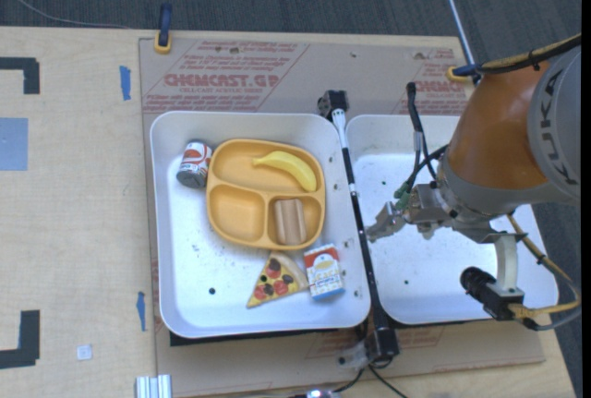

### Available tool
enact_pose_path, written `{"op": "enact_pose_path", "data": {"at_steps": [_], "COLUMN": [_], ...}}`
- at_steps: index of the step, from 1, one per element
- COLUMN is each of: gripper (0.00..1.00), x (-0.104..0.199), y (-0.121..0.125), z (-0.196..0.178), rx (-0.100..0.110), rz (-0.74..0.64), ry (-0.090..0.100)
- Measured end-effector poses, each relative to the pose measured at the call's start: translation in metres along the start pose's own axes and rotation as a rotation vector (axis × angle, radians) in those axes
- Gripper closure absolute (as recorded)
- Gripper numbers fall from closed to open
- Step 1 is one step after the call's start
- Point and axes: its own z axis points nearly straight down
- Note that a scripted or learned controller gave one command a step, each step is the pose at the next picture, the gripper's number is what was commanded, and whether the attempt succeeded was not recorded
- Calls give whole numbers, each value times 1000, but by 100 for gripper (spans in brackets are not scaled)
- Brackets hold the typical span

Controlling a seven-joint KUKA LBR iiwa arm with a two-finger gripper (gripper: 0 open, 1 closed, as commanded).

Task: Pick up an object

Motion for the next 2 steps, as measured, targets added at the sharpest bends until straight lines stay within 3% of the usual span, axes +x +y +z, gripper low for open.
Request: {"op": "enact_pose_path", "data": {"at_steps": [2], "gripper": [0], "x": [0], "y": [0], "z": [0], "rx": [0], "rz": [0], "ry": [0]}}
